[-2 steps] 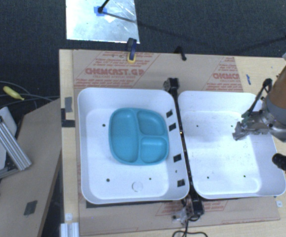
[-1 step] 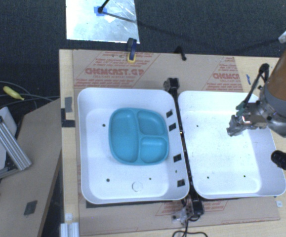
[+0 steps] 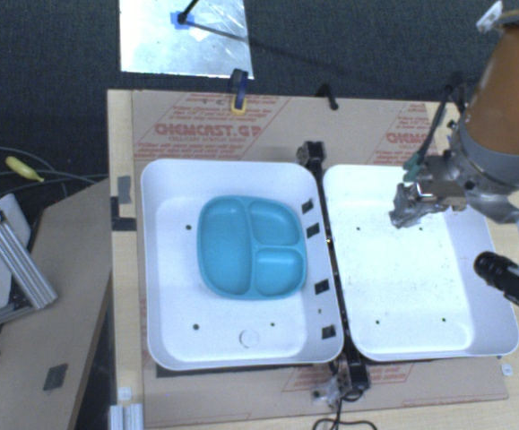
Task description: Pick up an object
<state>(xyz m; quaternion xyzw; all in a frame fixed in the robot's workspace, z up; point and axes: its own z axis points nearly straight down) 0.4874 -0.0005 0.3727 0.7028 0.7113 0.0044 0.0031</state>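
From my remote seat I see a brown cardboard-covered bench (image 3: 241, 119) on dark carpet, carrying two shallow white plastic bins side by side, the left bin (image 3: 174, 330) and the right bin (image 3: 438, 325). The grey arm with its orange band (image 3: 510, 97) reaches in from the right, its metal two-finger gripper (image 3: 409, 209) hovering above the right bin's upper half, though I cannot tell how it is set. A light blue, three-compartment plastic plate (image 3: 250, 247) lies flat in the middle of the left bin, well apart from the gripper.
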